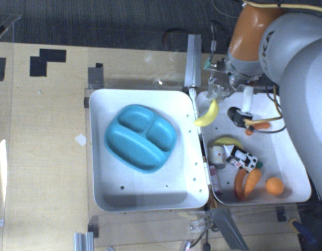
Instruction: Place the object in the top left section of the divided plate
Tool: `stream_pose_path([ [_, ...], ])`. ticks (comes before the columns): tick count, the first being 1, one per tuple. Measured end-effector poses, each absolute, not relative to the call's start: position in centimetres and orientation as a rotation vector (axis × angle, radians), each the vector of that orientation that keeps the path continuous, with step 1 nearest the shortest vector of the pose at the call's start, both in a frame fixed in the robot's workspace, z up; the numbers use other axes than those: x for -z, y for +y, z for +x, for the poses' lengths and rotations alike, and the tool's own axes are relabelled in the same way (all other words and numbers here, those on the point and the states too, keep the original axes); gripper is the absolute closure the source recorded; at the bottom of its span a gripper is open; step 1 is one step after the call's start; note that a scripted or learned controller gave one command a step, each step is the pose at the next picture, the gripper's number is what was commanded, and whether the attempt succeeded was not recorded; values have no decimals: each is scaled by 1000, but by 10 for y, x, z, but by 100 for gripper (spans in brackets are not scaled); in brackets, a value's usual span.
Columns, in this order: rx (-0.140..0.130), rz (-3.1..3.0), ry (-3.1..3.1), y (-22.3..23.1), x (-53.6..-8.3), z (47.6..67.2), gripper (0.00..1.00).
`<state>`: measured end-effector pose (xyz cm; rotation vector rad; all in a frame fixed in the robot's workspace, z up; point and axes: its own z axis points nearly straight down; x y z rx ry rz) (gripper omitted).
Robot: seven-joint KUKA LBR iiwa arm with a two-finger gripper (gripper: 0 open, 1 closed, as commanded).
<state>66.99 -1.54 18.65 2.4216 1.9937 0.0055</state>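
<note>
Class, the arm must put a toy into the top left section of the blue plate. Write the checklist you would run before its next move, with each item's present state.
1. Banana between the pincer fingers: ok, it hangs from them above the wall between the bins.
2. Divided plate lies in the left bin: ok.
3. Top left section free of toys: ok.
4. Banana clear of the bin wall: cannot tell.
5. Other toys, such as the carrot, stay in the right bin: ok.

Bright even overhead light, soft shadows, slightly blurry.
</note>
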Motion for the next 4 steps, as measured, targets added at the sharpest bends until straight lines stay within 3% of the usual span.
stream_pose_path([
  [1, -5, 2350, 2083, 62, -185, 645, 100],
  [2, -8, 2555, 1823, 111, -207, 669, 100],
  [3, -4, 2476, 1932, 134, -160, 669, 100],
  [4, -7, 2419, 2003, 179, -197, 633, 100],
])
